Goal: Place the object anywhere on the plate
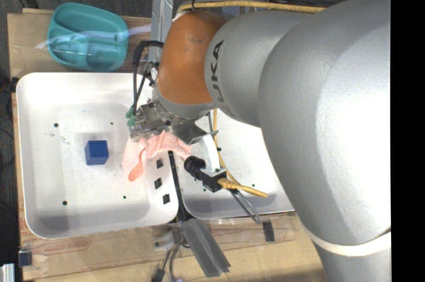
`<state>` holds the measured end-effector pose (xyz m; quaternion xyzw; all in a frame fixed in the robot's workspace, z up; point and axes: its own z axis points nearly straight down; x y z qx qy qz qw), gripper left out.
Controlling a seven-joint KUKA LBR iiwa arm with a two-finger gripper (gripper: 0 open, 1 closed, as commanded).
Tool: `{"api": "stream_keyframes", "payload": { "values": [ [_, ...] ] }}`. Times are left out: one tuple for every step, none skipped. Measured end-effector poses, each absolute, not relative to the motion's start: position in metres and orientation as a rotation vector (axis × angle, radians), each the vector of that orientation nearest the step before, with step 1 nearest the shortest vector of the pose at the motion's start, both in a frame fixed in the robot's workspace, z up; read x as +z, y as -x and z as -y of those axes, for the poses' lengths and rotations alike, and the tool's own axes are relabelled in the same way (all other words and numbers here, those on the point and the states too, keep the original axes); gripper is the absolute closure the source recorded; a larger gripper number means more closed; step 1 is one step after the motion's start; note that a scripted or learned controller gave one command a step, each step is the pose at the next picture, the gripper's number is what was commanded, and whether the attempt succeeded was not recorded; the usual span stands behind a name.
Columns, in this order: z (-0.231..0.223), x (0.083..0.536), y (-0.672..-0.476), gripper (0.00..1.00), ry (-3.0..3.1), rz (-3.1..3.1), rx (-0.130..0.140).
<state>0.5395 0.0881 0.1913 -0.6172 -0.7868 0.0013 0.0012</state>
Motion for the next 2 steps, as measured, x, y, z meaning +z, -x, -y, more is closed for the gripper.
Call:
{"api": "stream_keyframes", "payload": {
  "values": [
    [-0.078,0.191,-0.594,1.00,1.985,2.432,0.005],
    [-0.135,0.119,-0.608,1.00,1.954,2.455,0.009]
  ]
}}
